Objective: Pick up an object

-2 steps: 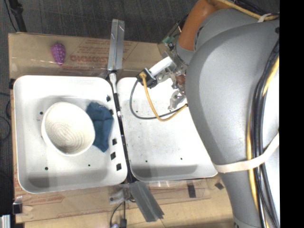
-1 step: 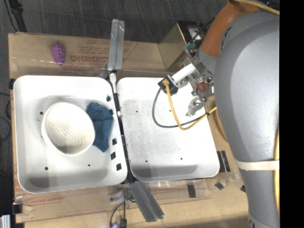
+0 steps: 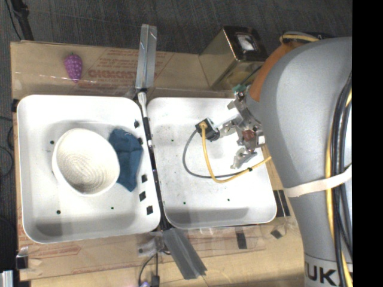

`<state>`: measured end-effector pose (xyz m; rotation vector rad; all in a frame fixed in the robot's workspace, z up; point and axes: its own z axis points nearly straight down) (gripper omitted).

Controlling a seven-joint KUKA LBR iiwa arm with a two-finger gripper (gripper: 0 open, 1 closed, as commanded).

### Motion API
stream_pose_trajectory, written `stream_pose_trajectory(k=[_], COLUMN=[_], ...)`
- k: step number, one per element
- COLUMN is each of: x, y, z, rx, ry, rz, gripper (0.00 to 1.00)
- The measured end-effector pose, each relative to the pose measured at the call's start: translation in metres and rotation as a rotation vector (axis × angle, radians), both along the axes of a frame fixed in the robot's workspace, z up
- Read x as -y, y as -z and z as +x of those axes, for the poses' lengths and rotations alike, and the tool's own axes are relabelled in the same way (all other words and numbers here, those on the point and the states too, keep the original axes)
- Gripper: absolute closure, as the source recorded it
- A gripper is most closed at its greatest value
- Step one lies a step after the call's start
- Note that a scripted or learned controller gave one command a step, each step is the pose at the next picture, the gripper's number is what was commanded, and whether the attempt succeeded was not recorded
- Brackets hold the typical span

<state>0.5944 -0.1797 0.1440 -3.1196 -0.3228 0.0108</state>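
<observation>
Here, gripper (image 3: 244, 145): it hangs over the right-hand side of the right bin, close to that bin's wall; from this slant one cannot tell how far open it is or whether it has anything in it.
Arm (image 3: 302, 130): broad and grey, with an orange band showing at its upper edge, it comes in from the right.
Right bin (image 3: 179, 190): shallow and white with rounded corners; its floor is dotted with small dark marks.
Left bin (image 3: 36, 220): the same white tray, set just beside the right bin, their inner walls meeting along a dark seam.
Blue cloth (image 3: 128, 154): crumpled in the left bin, near the wall shared with the right bin. Its long axis runs top to bottom in the view, broad at the top and narrowing to a point at the bottom. It touches the woven dome on its left.
Woven dome (image 3: 87, 160): a white, rounded, woven thing near the middle of the left bin; its outline is slightly oval, the longer way slanting from upper left to lower right.
Bench top (image 3: 114, 70): brown cardboard with faint red print, under and around both bins.
Purple object (image 3: 73, 66): small, lying on the cardboard beyond the left bin, well apart from the gripper.
Brown box (image 3: 230, 55): standing beyond the right bin.
Floor (image 3: 90, 11): dark carpet.
</observation>
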Motion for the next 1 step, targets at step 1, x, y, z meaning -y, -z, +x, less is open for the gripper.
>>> stream_pose_trajectory(k=[1], x=[0.0197], y=[-0.0889], z=[0.0176], rx=[0.005], ry=[-0.197], rz=[0.0], gripper=[0.0])
